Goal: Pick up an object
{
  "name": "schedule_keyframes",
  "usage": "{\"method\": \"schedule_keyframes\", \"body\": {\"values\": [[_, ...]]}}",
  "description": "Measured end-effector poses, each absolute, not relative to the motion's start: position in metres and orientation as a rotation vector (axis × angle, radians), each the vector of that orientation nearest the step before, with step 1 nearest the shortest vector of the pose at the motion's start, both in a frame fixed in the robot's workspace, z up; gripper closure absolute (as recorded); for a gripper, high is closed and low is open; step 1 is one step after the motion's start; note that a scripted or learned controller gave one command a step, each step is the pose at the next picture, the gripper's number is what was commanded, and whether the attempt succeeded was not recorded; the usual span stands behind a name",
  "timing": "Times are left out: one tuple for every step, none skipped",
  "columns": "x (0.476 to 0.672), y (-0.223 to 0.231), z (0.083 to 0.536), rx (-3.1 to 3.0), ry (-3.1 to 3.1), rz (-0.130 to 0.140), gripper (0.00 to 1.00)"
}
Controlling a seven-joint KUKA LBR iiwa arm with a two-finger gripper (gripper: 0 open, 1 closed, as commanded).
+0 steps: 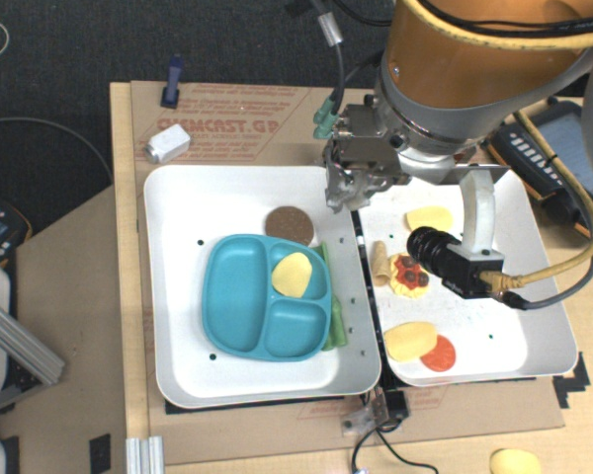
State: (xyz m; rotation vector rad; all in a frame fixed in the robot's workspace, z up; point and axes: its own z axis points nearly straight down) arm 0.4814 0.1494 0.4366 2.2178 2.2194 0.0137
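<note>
Jaws (344,194) at right bin's (534,358) back-left corner, state unreadable. Pizza slice (411,276) (light, thin, probably slippery): pinch across edges.

The arm (494,47) is cut off by the top and right edges; it hides the right bin's (534,354) far corner; a yellow object (514,460) is cut by the bottom edge; the gripper (348,194) fingers are too dark to tell.

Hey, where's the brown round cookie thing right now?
The brown cookie lies in the left bin, touching the far edge of the blue divided tray, just left of the wall between the bins and below-left of the gripper.
</note>
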Motion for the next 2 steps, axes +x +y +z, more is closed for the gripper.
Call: {"method": "schedule_keyframes", "body": {"values": [[0.477,0.208,0.325,2.220,2.232,-0.019,1.00],[0.526,0.123,0.103,2.227,2.205,0.008,1.00]]}}
